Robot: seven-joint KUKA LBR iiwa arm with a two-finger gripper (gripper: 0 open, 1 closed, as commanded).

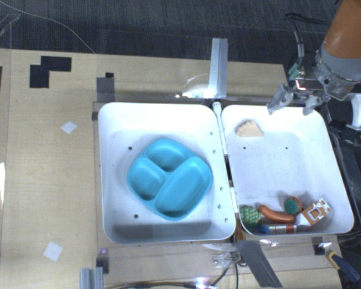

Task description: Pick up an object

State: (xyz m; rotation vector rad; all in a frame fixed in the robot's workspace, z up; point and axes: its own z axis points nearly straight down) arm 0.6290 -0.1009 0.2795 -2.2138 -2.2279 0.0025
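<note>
Nearest us, along the front wall of the right bin [337, 179], we see a cluster of small things: a green knobbly toy [249, 214], an orange sausage-shaped piece [277, 213], a marker [281, 228] and a small orange-and-white box [317, 211]. In the left bin [111, 161] lies a blue divided plate [169, 177]. Farther back, a pale beige lump [249, 128] sits by the right bin's rear wall. Above that rear edge hangs the gripper [294, 103], fingers spread, grasping nothing

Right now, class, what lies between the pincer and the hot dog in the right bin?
Camera view: only bare white bin floor separates the pincer from the hot dog.
</note>
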